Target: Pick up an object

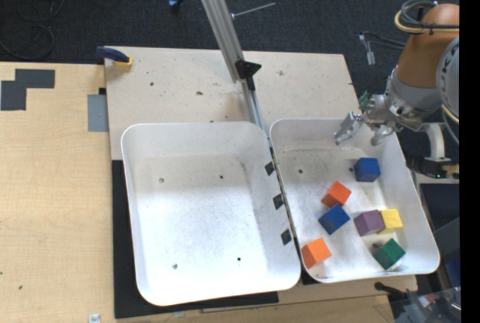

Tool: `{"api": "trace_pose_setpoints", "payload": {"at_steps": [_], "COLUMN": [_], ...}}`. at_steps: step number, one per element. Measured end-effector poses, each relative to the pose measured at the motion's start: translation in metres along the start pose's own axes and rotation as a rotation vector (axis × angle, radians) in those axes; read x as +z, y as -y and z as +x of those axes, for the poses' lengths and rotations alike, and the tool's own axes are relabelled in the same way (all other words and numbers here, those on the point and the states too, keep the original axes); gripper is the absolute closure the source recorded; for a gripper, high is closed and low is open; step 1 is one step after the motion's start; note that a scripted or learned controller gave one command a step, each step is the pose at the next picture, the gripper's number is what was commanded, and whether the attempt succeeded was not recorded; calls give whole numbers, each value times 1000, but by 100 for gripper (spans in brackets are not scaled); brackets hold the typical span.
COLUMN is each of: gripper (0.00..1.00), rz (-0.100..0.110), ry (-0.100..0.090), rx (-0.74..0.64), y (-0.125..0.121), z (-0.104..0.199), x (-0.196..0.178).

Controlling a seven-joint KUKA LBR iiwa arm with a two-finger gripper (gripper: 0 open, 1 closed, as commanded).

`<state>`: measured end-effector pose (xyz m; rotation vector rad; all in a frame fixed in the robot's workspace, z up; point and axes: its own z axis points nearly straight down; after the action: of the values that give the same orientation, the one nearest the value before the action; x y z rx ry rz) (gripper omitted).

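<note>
Altogether seven blocks, two bins.

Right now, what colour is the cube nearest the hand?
Blue; the cube lies just below the hand in the camera view.

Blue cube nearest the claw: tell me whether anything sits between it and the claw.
Nothing visible does. The claw is above the right bin's far end, and only bare bin floor shows between it and the blue cube.

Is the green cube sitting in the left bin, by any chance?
No, the green cube lies in the right bin, near its front corner.
</note>
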<state>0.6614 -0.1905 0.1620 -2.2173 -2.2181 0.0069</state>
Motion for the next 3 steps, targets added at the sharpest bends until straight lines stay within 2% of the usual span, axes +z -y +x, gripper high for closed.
{"api": "trace_pose_setpoints", "payload": {"at_steps": [1, 2, 3], "gripper": [0, 0, 100], "rz": [1, -2, -3], "ry": [0, 0, 0], "rx": [0, -3, -5], "y": [2, 2, 1], "z": [-10, -8, -8], "x": [54, 73, 61]}}
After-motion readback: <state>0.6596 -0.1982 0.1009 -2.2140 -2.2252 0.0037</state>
